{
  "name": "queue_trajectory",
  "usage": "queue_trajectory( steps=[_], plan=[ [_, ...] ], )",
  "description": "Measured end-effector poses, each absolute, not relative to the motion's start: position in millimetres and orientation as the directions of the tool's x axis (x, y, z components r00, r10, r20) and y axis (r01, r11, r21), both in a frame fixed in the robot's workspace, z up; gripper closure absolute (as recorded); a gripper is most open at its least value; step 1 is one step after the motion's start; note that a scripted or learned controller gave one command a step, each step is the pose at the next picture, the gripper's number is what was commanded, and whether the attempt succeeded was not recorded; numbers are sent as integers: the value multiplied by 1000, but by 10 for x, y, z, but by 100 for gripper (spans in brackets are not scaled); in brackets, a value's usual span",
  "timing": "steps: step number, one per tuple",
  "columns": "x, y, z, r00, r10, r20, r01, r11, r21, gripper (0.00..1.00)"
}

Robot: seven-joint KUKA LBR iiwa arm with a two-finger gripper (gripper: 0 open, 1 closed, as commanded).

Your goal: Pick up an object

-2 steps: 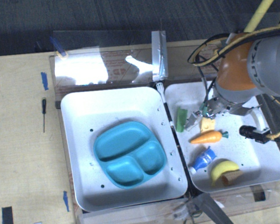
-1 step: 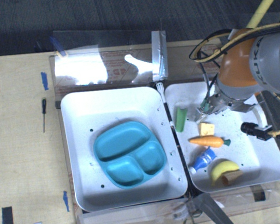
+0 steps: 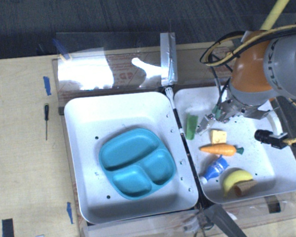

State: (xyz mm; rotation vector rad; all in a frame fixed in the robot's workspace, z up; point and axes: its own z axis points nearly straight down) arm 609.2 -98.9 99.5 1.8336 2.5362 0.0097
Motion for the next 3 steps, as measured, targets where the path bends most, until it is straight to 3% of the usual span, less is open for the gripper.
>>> queue_trajectory(
  steps=[1,2,3],
  plan=[
    [6658,-1070,868,-384,923,4,923,384,-7,0],
    [6023,-992,874,-456,890,-2,890,456,4,0],
    [6011,-1978,1032,-106,994,-4,994,106,4,0]
  ],
)
